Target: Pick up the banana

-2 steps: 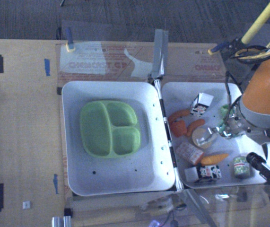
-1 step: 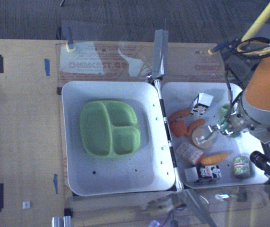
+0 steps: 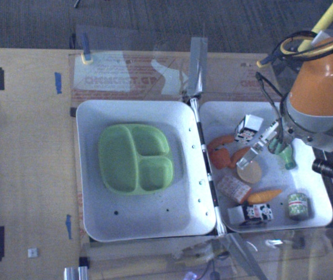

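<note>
White plastic made up both shallow bins in the camera view: the left bin (image 3: 90,214) held a green divided plate (image 3: 136,158), and the right bin (image 3: 325,217) was crowded with small items. The grey arm with its orange band (image 3: 321,80) reached in from the right, and the gripper (image 3: 249,158) hung low over the middle of that clutter, just above a round tan disc (image 3: 249,173). Whether the jaws were open or shut could not be told at this angle, and nothing could be seen held. Near it lay a reddish-orange lump (image 3: 219,149), a small black-and-white carton (image 3: 249,126), a pink packet (image 3: 232,187), an orange carrot-like piece (image 3: 265,195) and a green can (image 3: 297,206). Which of these, if any, was the banana could not be settled; it may have lain under the wrist. As a judgement, a banana among such items would likely be light, stiff, smooth and rather slippery, so it would be best taken across its narrow middle, square to the curve, away from the tapering ends.
</note>
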Motion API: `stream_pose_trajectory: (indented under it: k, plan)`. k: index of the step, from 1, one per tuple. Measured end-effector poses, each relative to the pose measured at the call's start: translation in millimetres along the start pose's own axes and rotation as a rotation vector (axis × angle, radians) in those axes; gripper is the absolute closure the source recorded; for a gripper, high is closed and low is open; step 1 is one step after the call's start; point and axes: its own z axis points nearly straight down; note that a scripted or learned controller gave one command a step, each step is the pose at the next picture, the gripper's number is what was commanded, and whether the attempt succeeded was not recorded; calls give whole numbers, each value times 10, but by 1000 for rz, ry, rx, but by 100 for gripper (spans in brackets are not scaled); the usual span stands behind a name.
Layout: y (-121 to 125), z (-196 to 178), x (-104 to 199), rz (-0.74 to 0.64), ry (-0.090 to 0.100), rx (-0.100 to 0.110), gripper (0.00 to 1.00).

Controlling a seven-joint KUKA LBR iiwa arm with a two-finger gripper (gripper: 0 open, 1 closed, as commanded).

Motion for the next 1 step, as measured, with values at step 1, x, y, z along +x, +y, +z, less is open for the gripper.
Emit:
stream_pose_trajectory:
  k: [1]
  plan:
    - [-545, 836, 155, -392, -9, -6, 0]
